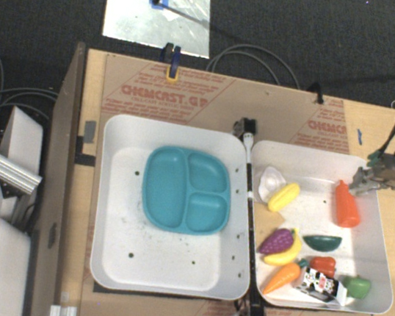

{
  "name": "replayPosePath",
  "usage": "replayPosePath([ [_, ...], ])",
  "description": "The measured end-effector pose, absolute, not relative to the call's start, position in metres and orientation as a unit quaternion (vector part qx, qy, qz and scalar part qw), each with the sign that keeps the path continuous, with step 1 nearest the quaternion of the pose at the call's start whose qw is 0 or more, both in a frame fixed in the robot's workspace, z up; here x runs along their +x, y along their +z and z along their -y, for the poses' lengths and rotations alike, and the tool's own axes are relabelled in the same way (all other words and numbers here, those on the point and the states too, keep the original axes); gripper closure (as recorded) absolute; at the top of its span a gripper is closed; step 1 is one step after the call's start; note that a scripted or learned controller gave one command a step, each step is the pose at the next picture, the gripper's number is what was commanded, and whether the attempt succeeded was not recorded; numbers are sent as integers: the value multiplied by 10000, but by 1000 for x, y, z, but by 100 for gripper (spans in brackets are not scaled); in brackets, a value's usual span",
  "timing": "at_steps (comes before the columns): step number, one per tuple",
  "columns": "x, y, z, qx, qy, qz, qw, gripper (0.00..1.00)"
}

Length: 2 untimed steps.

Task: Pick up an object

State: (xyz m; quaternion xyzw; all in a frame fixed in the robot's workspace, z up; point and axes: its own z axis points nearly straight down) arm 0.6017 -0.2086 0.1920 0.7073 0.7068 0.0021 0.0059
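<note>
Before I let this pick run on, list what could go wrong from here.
1. The end effector sits at the right bin's far edge beside the orange-red pepper; it might clip the rim.
2. The toys crowd together: purple grapes, banana and carrot touch, so a grasp may nudge or drag neighbours.

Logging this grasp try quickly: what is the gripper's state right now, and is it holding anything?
Gripper: cannot be told. It sits at the right bin's far right edge, near the orange pepper, with nothing visibly held.

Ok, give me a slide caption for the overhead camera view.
Grey arm's pincer hovers beside the orange plastic pepper in the right white bin; teal divided plate sits left.
</note>
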Motion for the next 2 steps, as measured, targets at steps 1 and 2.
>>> replayPosePath([
  [1, 600, 186, 207, 7069, 5, -7073, 16, 0],
  [2, 617, 104, 207, 7064, 13, -7079, 25, 0],
])
